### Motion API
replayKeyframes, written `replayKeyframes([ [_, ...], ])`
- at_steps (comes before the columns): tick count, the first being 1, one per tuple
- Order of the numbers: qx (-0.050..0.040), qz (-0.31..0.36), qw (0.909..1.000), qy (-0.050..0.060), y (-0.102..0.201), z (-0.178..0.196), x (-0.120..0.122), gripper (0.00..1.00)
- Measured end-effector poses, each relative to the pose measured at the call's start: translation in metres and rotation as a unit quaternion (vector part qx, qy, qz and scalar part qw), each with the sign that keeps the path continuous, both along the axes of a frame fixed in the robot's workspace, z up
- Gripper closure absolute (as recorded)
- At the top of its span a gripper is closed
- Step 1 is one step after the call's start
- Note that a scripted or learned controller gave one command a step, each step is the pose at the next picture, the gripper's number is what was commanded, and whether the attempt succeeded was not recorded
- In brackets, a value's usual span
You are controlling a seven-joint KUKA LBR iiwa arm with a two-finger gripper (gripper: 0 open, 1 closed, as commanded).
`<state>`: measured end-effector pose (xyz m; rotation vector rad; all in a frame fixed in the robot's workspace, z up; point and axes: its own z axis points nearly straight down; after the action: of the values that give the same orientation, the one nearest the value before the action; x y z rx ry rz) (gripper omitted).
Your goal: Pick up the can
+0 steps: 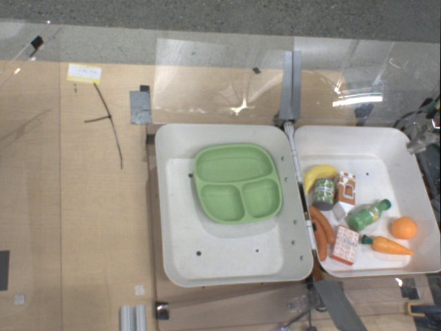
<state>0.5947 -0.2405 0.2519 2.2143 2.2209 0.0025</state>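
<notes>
camera view: two white bins sit side by side on a wooden bench (83, 205). the left bin (179, 254) holds a green divided plate (238, 183), lying flat toward the bin's far half, with three compartments, all bare.

the right bin (372, 150) holds a cluster of small items along its left and near parts. the can (324, 193) stands or lies near the bin's left wall, dark with a green label, just below a banana (318, 175) and touching or nearly touching it. just right of the can is a small box (346, 187) in brown and white. below the can a red-orange sausage (321, 230) runs along the left wall toward the near edge. a green bottle (367, 214) lies tilted in the middle, its cap pointing to the far right. near it, to the right, sits an orange (404, 227). a carrot (389, 245) lies just below the bottle and orange, tip to the right. a red and white packet (346, 245) lies between the sausage and the carrot.

at the right edge, by the bin's far right corner, dark and grey hardware pokes in; i cannot tell whether it is the gripper, and so cannot tell how the jaws stand. nothing is touching the can from above.
</notes>
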Motion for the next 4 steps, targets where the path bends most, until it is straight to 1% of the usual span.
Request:
replayKeyframes([
  [1,0.0014,-0.054,0.9985,0.001,0.088,-0.097,-0.013,0.00],
  [2,0.0019,-0.337,0.9414,0.000,0.055,-0.068,-0.046,0.00],
  [3,0.0017,-0.316,0.9487,-0.011,0.106,-0.135,-0.047,0.00],
  [4,0.0025,-0.458,0.8887,0.000,0.121,-0.160,0.035,0.00],
])
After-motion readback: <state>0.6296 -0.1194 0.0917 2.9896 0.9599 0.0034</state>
